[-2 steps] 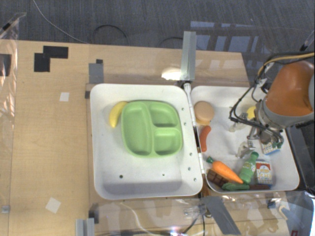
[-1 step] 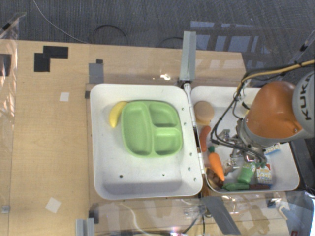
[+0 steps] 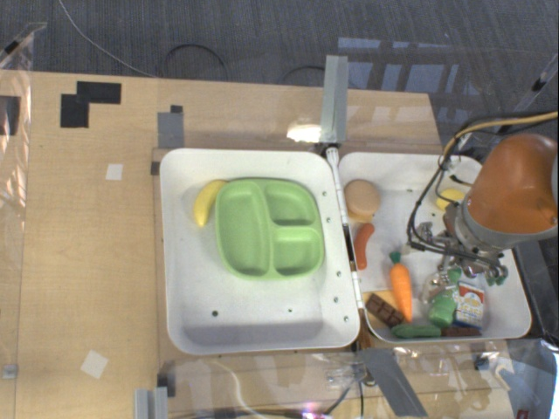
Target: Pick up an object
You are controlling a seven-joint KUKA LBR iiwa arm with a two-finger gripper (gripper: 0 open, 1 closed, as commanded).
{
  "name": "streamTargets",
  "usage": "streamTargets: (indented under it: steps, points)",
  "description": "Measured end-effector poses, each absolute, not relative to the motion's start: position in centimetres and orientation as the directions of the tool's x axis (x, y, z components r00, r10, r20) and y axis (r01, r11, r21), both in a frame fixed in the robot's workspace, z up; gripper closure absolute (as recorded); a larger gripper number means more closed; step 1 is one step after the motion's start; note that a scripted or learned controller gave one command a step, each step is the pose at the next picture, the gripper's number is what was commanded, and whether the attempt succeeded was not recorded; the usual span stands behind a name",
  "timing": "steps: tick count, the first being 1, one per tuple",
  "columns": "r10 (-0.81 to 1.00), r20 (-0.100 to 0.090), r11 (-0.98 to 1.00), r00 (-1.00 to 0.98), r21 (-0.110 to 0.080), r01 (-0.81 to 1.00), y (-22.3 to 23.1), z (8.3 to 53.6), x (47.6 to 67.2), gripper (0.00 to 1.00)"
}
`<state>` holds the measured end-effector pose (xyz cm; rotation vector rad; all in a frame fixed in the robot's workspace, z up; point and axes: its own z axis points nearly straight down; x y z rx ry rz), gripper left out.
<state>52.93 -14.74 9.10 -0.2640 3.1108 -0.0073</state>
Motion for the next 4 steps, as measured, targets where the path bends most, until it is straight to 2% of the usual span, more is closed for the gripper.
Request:
streamTargets:
  steps: [1, 2, 3, 4]
  points:
    - [-0.294, -0.020, 0.956, -0.955, -0.011, -0.294, -9.3, 9.2, 52.6, 0.00]
    - [-0.209, -0.017, 0.978, -0.978, -0.010, -0.209, -18.7, 9.0, 54.1, 0.00]
    - [-0.169, -0.018, 0.986, -0.985, -0.006, -0.169, -13.8, 9.1, 54.4, 0.00]
    - [-0.234, -0.021, 0.972, -0.972, -0.009, -0.234, -10.8, 9.2, 51.1, 0.00]
